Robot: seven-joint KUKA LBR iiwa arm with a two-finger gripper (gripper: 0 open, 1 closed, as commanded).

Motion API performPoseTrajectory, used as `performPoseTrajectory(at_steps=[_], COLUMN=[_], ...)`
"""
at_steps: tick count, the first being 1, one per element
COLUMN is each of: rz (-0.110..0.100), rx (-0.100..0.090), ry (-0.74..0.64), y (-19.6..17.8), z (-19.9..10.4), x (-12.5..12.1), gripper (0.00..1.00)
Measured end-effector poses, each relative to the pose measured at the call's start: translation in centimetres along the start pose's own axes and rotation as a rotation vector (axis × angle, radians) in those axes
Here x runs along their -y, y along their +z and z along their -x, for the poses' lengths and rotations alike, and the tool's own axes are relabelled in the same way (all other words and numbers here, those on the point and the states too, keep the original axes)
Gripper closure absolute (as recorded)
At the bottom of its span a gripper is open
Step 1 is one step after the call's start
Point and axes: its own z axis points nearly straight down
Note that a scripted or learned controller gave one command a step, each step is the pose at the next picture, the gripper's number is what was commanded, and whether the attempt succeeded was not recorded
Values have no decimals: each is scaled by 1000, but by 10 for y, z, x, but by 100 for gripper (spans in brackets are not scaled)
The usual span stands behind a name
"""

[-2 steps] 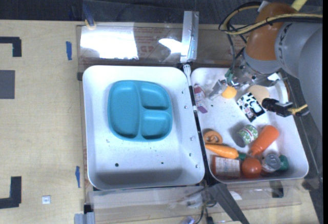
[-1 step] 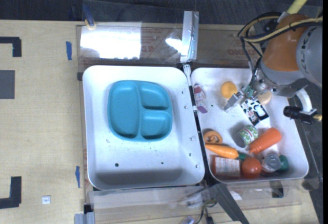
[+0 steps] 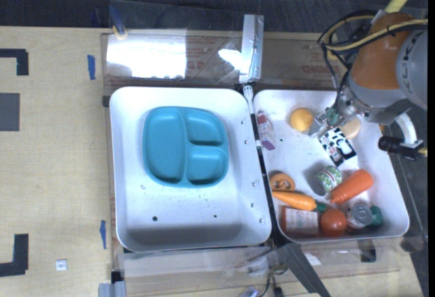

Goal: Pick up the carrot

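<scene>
The grey arm with its orange band (image 3: 376, 64) comes in at the 2 o'clock corner of the scene, and its two-finger gripper (image 3: 331, 119) hangs over the upper part of the right white bin (image 3: 397, 187). Whether the claw is open or closed cannot be told; nothing is visibly held.

In this bin, a round yellow fruit (image 3: 302, 119) sits at 9 o'clock from the gripper, just beside it. A small black-and-white patterned box (image 3: 338, 145) lies at 6 o'clock from the gripper. Farther toward 6 o'clock rests a small green-labelled can (image 3: 329, 177), and touching it at 3 o'clock is a fat orange carrot with a green top (image 3: 351, 186), tilted. A slimmer orange carrot (image 3: 293, 199) lies at 8 o'clock from the can, below an orange ring-shaped pastry (image 3: 282, 182). Along the bin's 6 o'clock wall sit a red tomato (image 3: 333, 221) and a silvery can (image 3: 362, 215).

The left white bin (image 3: 129, 214) holds a blue plastic divided tray (image 3: 185, 146).
</scene>
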Motion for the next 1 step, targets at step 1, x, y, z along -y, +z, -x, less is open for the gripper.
performPoseTrajectory(at_steps=[1], rz=[-4], rx=[-2], ry=[108], y=[-19], z=[-44], x=[-37], gripper=[100])
